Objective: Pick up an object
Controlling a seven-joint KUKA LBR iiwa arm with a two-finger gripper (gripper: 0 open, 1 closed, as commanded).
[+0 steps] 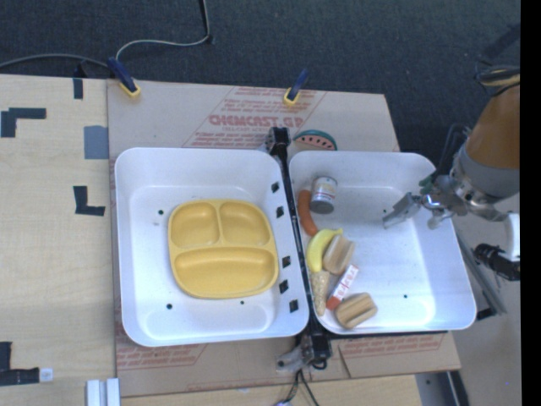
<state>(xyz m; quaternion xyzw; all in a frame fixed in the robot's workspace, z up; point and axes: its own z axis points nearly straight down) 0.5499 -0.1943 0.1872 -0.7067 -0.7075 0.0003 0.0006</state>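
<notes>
**Supervisor:** What step am I looking at?

**Operator:** The approach, I judge. Nothing is picked yet. My landmark is the right bin. The left bin beside it holds a yellow divided tray. The arm hangs over the right bin's right wall, and the gripper points in over the bare floor. Its fingers look slightly parted, with nothing between them.

**Supervisor:** Where are the objects?

**Operator:** All crowded against the right bin's left wall: a banana, a bun touching it, a second bun nearer the front, an orange sausage, a small metal can near the back, and a little red-and-white packet.

**Supervisor:** Next move?

**Operator:** I'd carry the gripper leftward across the bin and lower it over one item. The can stands most apart, so I'd favour it.

**Supervisor:** Room?

**Operator:** Plenty mid-bin. The tight spot is the left wall, where fingers could catch the rim or nudge neighbours.
</notes>
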